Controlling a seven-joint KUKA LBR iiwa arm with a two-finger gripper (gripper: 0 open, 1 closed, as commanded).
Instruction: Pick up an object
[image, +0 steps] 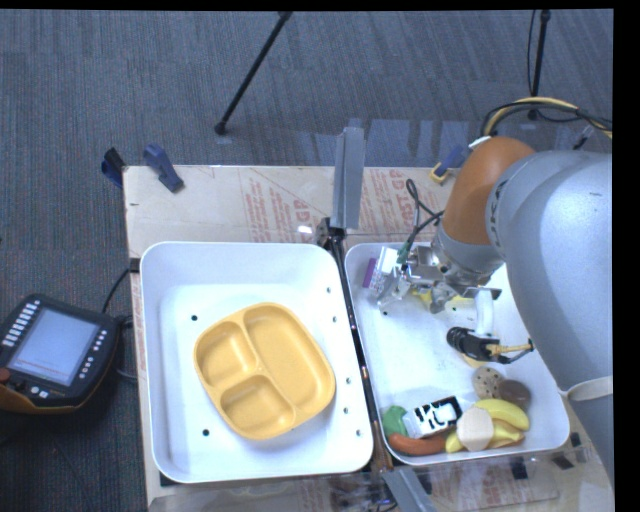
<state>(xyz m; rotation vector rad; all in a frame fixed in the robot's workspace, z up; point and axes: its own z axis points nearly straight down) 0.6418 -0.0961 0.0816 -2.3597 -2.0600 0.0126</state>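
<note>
Honestly, I'd go for the banana (503, 413) at the near corner of the right bin (400, 350), though it lies crowded against the pale round piece (476, 429), the carrot (420, 445) and the cookie (488, 380), so I'd come down straight. Farther back, the jaws (400, 285) hover over the bin's far end; whether they are clenched or released I cannot tell. Leftward, a yellow divided plate (264, 370) sits in the other bin (165, 300).

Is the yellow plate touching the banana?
Apart. The camera view shows the yellow plate in the left bin and the banana in the right bin.
</note>
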